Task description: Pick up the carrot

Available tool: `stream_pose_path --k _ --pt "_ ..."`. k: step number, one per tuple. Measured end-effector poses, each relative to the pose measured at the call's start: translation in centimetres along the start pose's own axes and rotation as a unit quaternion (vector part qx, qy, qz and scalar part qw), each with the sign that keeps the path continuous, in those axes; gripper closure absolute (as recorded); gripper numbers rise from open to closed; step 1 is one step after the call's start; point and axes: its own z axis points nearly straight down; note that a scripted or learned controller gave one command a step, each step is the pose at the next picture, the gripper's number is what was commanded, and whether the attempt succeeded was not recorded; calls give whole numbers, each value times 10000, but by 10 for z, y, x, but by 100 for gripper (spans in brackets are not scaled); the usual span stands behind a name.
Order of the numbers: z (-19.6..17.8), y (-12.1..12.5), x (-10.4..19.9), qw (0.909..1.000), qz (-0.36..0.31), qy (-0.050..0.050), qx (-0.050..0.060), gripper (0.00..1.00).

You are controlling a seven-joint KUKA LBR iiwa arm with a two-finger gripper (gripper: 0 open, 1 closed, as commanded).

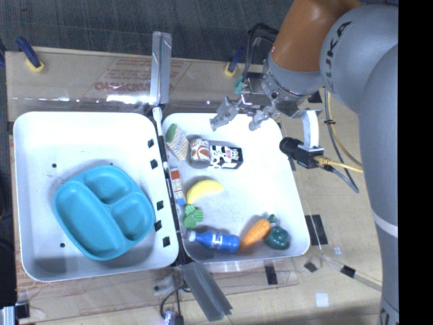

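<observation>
Nearest you, along the front wall of the right bin (295, 202), lies the carrot (256, 231), orange, slanted, its green top touching a dark green vegetable (277, 237) on its right and a blue bottle (215, 240) just beside it on its left. You can see it is untouched and resting on the bin floor, so nothing of the pick is done yet. A little further back sit a small green piece (193, 216) and a banana (203, 189), and beyond those a black-and-white carton (225, 156) beside a red-and-white can (199, 151) and a striped packet (177, 141) near the divider. In the left bin (34, 134) a blue divided plate (105, 210) lies on its own. At the far edge of the right bin the hand (239, 117) hovers with its fingers apart and nothing between them, well apart from the carrot. By my judgement you have the whole job left: bring the hand forward across the bin to the front, lower over the carrot, close and lift.
</observation>
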Motion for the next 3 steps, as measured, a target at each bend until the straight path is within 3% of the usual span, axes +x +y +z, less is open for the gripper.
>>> stream_pose_path --k 1,2,3 --pt "-2 -39 -55 9934 -1148 3 -7 0" --pt "3 -51 -63 10000 93 7 1 0" --pt "-94 -94 -59 9938 -1108 -7 -27 0"
